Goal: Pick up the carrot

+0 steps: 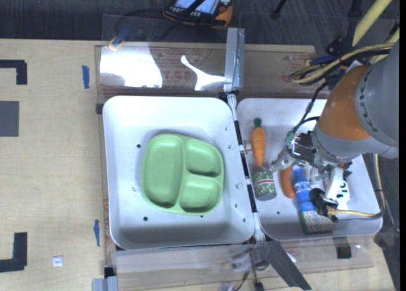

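Note:
The carrot [258,144], orange with a green top, lies lengthwise near the left wall of the right bin [361,185], its green end pointing to the back. My gripper [295,159] hangs over the middle of that bin, to the right of the carrot and apart from it. It sits just above a small orange-red item [288,182] and a blue bottle [302,196]. Nothing shows between its fingers.
A small can with a green label [265,184] stands just in front of the carrot. A green-brown block [315,221] lies at the right bin's front. The left bin [120,125] holds a green divided plate [183,172].

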Controlling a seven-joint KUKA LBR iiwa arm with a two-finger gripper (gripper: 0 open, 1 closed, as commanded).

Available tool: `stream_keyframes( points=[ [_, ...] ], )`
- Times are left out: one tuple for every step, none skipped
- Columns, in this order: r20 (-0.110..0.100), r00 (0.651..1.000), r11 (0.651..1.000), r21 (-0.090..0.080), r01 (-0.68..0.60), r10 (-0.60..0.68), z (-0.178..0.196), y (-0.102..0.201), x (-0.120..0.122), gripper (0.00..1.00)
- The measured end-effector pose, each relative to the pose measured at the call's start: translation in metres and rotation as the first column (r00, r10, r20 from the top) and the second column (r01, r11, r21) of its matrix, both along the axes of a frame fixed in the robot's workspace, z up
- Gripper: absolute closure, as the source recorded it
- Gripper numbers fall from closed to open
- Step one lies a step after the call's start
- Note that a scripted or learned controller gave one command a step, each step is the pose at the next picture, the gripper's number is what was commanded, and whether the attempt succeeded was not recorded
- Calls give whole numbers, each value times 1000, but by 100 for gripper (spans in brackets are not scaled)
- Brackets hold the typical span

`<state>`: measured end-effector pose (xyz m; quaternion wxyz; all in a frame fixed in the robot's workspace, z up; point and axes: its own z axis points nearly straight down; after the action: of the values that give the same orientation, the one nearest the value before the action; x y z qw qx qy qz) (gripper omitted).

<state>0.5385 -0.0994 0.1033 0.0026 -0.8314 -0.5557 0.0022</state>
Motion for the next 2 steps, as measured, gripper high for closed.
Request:
stream_keyframes(
  points=[
    [5,984,984,1,176,-176,-18,-6,2,0],
    [5,984,984,1,175,-175,-9,-6,3,100]
  ],
)
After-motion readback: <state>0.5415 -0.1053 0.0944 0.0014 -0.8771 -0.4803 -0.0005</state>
